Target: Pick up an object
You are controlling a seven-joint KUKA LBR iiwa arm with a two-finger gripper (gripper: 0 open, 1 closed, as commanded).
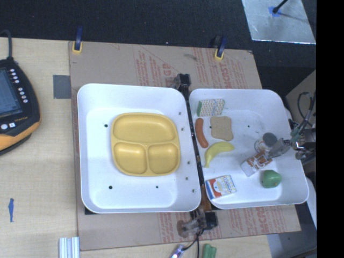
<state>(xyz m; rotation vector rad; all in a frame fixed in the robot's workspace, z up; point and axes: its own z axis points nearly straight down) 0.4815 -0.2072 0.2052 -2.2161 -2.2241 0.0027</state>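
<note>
Green, round, apple-like obj (pixel 270 178) sits lower right in your right bin (pixel 290 198), just beside a small orange-white carton (pixel 255 162). Pincer (pixel 275 147) hangs above carton; grip state: can't tell.

Both white bins (pixel 97 144) look like smooth plastic with a soft sheen. The yellow divided plate (pixel 145 143) is matt plastic. Beneath lies brown cardboard (pixel 161 63) with red print — dull, papery — on a pale wood-grain bench (pixel 37 198). The green ball (pixel 270 178) looks smooth, faintly glossy — the toast slice (pixel 221 128) rough.
</note>
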